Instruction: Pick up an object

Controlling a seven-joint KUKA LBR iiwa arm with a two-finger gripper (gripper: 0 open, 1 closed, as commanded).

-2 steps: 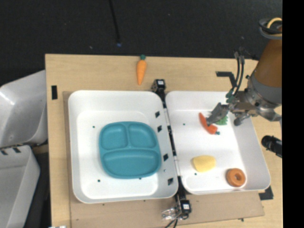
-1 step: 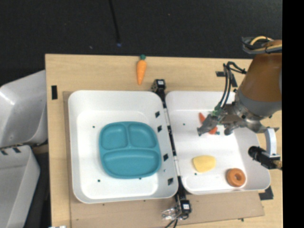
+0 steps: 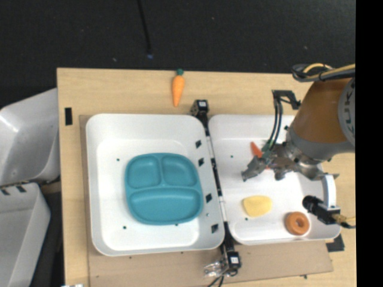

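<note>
Bench [image 3: 72,160]: two white bins side by side, seen from above at a slant.
Left bin [image 3: 102,220]: holds a teal divided plate [image 3: 163,188] at centre.
Right bin [image 3: 239,136]: holds a yellow piece [image 3: 257,205] at 6 o'clock of centre, an orange ring [image 3: 297,223] at 4 o'clock, and a small red bit [image 3: 256,149] at 11 o'clock.
Carrot [image 3: 178,88]: outside the bins, on the bench at 12 o'clock of the left bin.
Gripper [image 3: 258,167]: low over the right bin's middle, nothing visibly between the tips; apart or together, cannot tell.
Nearest target: yellow piece, just beside the gripper at its 6 o'clock, apart from it.
Handling, judged: likely light, smooth, rounded, possibly slippery; best pinched across the narrow middle.
Ring: likely light; best taken across the rim.
</note>
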